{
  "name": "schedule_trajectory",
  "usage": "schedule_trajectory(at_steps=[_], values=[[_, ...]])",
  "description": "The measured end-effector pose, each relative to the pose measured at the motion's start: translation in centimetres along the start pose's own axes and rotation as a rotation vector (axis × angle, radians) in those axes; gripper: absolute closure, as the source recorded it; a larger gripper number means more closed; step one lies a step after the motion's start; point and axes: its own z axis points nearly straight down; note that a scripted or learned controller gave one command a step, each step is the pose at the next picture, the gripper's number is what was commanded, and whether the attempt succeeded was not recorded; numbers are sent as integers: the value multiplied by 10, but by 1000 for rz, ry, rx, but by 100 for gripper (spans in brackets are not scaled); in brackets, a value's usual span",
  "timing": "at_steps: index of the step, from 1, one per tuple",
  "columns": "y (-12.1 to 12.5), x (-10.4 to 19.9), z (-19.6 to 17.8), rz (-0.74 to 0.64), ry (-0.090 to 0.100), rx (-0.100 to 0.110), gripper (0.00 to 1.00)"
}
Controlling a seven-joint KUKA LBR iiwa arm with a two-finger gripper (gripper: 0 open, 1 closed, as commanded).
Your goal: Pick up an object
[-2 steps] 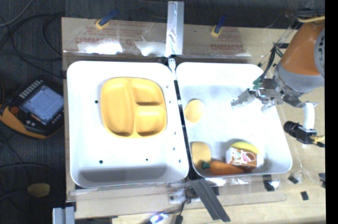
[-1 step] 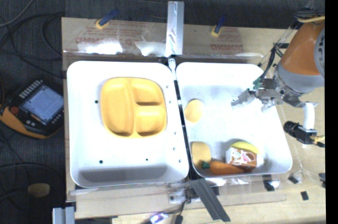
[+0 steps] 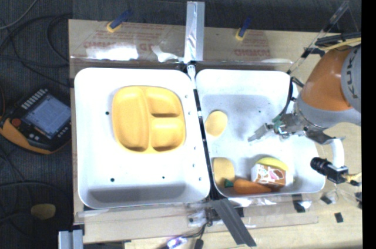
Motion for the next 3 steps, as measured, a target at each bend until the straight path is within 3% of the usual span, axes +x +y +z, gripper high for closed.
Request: schedule_trajectory(at_steps=[1, 2, 3], values=[[-30, 8, -30, 58, 1, 1, 0], [-16, -6, -75, 68, -1, 0, 0], [-15, -5, -84, 66, 0, 1, 100]])
